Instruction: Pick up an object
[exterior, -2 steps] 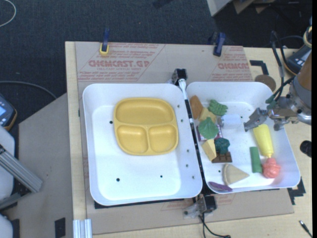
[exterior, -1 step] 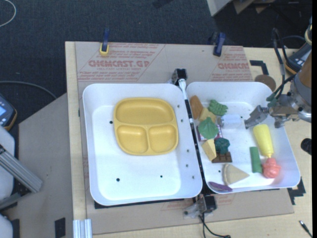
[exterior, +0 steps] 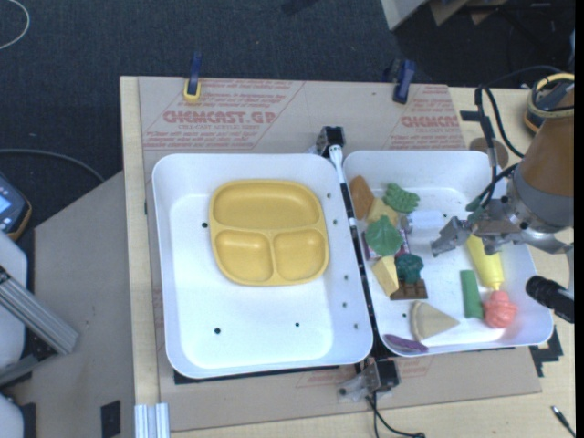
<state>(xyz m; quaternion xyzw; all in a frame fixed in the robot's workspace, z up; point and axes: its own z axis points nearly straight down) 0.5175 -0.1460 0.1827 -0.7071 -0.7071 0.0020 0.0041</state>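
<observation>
My gripper (exterior: 459,235) hangs over the right bin (exterior: 456,164), in its right half, at the end of the grey arm with the orange band (exterior: 557,158). Just below and to its right lies a yellow bottle (exterior: 487,265); a small white cup (exterior: 424,219) sits just to its left. Nothing can be seen held in the gripper. Further left in this bin are a green leafy piece (exterior: 383,237), a green broccoli (exterior: 400,197), a brown bread piece (exterior: 362,193), a yellow cheese wedge (exterior: 384,273) and a dark teal and brown toy (exterior: 410,277).
Along the right bin's front lie a green stick (exterior: 470,293), a pink strawberry (exterior: 500,310), a beige wedge (exterior: 432,320) and a purple piece (exterior: 405,342). The left bin (exterior: 246,336) holds a yellow divided plate (exterior: 269,231). Cables run at the right edge.
</observation>
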